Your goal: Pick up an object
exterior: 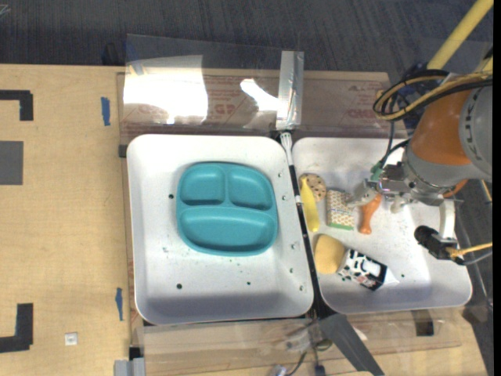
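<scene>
— Carrot toy (368,215): where is it seen?
— It is seen in the right bin (438,284), under the gripper (381,195).
— Is it gripped?
— That cannot be told; the gripper's tips are hidden.

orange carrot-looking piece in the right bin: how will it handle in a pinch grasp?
The orange carrot piece looks small, narrow and tapered, so probably light, and it may squirt out if pinched toward the thin end. Its rounded shape suggests that it could roll on the right bin floor when nudged. The gripper sits right beside it, so a slight miss would probably push it.
</scene>
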Robot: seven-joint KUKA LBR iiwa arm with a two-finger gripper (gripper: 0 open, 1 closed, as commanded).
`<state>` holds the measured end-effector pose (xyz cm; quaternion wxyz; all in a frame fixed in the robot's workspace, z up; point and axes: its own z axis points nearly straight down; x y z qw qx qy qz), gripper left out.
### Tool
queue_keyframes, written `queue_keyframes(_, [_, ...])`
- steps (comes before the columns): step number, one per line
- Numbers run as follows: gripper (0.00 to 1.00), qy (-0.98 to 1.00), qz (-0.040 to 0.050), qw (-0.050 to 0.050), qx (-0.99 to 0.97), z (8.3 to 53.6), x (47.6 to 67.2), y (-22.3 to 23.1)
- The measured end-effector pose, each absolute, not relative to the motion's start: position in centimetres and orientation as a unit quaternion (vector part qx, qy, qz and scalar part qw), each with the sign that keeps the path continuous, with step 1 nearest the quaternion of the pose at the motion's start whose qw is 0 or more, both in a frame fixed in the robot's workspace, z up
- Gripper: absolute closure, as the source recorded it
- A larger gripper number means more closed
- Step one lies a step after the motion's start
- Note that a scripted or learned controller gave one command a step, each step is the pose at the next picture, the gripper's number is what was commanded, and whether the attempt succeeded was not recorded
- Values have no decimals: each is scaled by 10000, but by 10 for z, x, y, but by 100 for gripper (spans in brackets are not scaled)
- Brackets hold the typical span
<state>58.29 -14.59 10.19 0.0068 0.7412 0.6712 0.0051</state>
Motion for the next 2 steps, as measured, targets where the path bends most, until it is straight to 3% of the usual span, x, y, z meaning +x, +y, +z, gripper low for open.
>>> queue_keyframes(1, [100, 6714, 54, 69, 7410, 111, 583, -145])
queue_keyframes(2, [0, 6713, 49, 63, 7411, 111, 583, -145])
